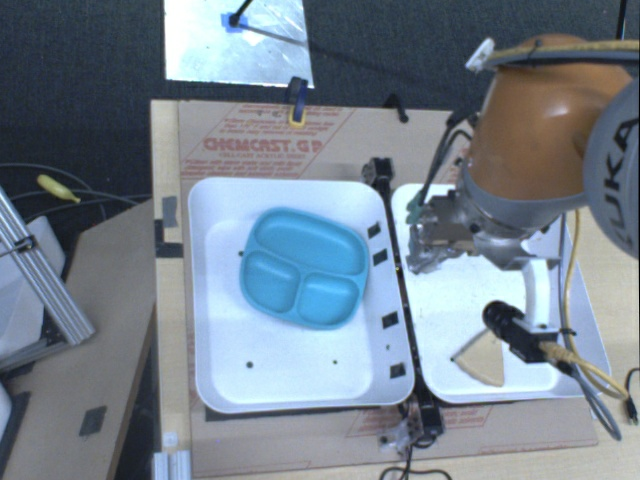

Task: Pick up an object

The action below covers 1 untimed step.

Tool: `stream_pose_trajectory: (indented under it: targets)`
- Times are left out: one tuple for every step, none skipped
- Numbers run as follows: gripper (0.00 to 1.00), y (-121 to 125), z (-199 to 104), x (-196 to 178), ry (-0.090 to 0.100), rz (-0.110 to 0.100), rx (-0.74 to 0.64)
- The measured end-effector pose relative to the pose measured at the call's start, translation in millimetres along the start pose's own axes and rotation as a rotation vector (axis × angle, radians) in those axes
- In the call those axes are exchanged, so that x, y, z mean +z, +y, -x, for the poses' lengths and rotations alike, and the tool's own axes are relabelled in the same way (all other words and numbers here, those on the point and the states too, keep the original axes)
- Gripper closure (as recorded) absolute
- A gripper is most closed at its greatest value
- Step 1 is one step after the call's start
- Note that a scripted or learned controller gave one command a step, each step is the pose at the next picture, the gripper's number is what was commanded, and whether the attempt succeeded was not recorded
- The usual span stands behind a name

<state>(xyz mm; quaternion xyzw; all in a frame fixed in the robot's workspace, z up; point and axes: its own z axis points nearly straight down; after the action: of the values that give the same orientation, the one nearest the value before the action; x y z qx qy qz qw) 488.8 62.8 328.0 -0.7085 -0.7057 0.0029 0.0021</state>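
Note:
A tan wedge-shaped object (485,363) lies flat near the front edge of the right bin (440,388). A blue divided plate (303,266) rests in the middle of the left bin (215,298). My gripper (428,251) hangs low over the back left part of the right bin, close to the wall between the bins. It is well apart from the wedge, which lies to its front right. The arm's big orange band (535,118) and grey wrist hide the back right part of the right bin.
A black cylindrical fitting with yellow and grey cables (515,333) hangs beside the wedge, under the wrist. Black clips (385,258) line the wall between the bins. Cardboard (265,143) lies under both bins; a shiny metal sheet (235,28) sits beyond it.

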Motion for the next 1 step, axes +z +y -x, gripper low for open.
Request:
stream_pose_trajectory:
  targets:
    - [1.0,-2.5,-25.6,-49.1,0.003,0.013,-0.01]
